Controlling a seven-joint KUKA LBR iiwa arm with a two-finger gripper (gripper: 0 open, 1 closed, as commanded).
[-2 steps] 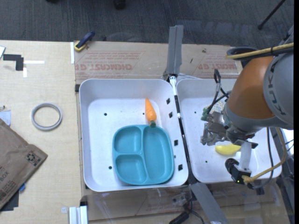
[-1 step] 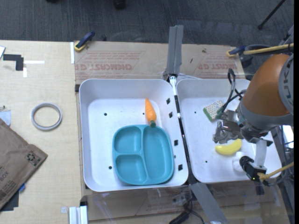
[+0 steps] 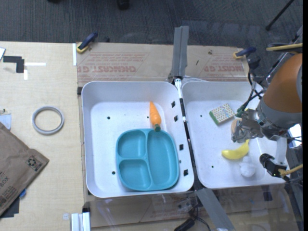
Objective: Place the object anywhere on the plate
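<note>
The banana (image 3: pixel 236 151) lies in the right bin (image 3: pixel 211 174), toward that bin's right side and a little nearer its front edge than its back, with its curved yellow body running roughly left to right. The gripper (image 3: pixel 240 131) hangs directly above the banana's right end, just beside or touching it; from this angle it cannot be told whether it is spread or pressed together, and nothing is plainly pinched in it. The grey arm (image 3: pixel 284 88) with its orange band comes in over the bin's right rim. Just in front of the banana, near the bin's front right corner, sits a small white object (image 3: pixel 247 170). Behind the banana, toward the middle of the bin, lies a small patterned packet (image 3: pixel 222 113), tilted. In the left bin (image 3: pixel 96 143) the blue plate (image 3: pixel 147 159), divided into three compartments, rests against the front right part of the floor, well apart from the banana and across the rims between the two bins. A carrot (image 3: pixel 154 114) lies just behind the plate, its green tip touching the plate's back rim. On the counter (image 3: pixel 33 167) to the left of the bins lie a roll of tape (image 3: pixel 48 120) and a brown paper bag (image 3: pixel 17 167) at the counter's left edge.
</note>
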